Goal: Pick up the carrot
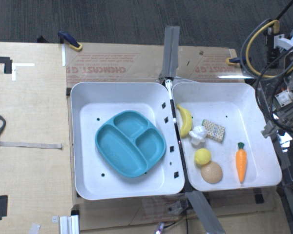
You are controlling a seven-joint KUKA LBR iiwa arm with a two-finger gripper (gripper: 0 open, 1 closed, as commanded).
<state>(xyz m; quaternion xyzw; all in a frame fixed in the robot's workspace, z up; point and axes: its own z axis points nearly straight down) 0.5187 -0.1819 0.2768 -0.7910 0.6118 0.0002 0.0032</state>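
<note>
Orange carrot (241, 163) w/ green top lies lengthwise in right bin (263, 130); jaws' state can't tell.

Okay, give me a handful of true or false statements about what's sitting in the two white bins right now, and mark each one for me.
1. The carrot lies in the right bin. True.
2. The blue divided plate sits in the right bin. False: it is in the left bin.
3. The banana lies by the wall between the bins. True.
4. The carrot rests on the blue plate. False: it lies on the bin floor, near the right wall.
5. The lemon is right next to the brown egg-shaped thing. True.
</note>
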